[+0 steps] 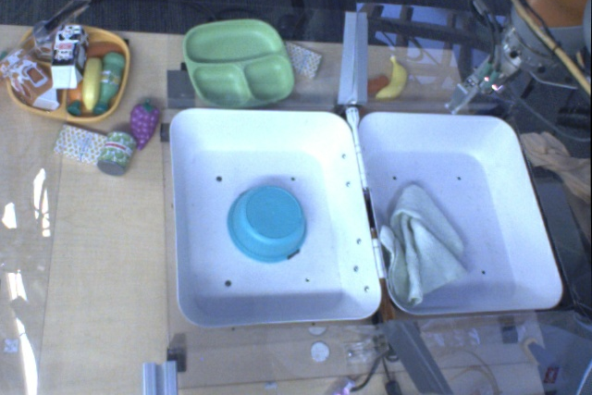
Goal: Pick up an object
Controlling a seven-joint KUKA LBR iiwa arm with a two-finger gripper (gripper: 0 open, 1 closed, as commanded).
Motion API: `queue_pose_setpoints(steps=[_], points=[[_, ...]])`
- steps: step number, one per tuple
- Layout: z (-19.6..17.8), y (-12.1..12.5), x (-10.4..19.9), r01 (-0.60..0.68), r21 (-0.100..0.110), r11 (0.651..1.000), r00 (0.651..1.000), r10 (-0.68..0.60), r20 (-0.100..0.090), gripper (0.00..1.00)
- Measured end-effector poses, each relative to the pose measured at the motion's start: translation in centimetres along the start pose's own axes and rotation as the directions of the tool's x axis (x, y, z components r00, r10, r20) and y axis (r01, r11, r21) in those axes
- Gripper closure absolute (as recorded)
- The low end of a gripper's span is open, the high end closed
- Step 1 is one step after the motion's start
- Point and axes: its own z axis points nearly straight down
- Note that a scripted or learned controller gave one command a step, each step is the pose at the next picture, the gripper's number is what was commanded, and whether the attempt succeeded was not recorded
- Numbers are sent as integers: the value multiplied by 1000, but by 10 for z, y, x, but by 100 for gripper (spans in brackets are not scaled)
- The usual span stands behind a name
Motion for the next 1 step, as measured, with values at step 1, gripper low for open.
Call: queue_pose_setpoints(steps=[1], points=[[8,7,13,-7,5,1000,1000,7,-4,100]])
